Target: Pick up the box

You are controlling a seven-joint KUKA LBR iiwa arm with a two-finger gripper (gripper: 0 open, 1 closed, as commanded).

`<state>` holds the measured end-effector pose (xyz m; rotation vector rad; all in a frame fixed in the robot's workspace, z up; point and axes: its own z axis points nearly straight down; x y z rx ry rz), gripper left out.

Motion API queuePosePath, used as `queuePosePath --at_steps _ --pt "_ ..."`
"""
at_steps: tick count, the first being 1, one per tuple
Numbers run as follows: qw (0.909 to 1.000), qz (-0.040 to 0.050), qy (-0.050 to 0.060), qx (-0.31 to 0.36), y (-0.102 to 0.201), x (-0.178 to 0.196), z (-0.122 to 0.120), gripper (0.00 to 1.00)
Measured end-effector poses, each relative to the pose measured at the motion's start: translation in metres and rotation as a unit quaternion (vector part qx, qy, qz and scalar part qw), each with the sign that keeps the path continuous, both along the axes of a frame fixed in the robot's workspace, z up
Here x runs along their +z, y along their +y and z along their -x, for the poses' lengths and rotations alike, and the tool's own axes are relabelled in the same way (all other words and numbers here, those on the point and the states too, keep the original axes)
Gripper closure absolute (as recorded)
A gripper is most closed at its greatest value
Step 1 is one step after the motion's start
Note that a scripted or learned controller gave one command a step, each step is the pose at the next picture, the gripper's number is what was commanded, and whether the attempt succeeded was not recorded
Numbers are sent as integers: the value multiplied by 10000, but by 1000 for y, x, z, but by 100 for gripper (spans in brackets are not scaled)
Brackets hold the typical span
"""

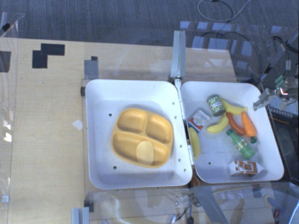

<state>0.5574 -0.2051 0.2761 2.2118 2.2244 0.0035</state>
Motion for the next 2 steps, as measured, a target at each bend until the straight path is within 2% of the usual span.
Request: queuePosePath --at_steps 1,2 --pt "9931 -17 15 -1175 2 -170 -13 0" --pt "9879 -23 -26 -1549 88 -188 -61 0"
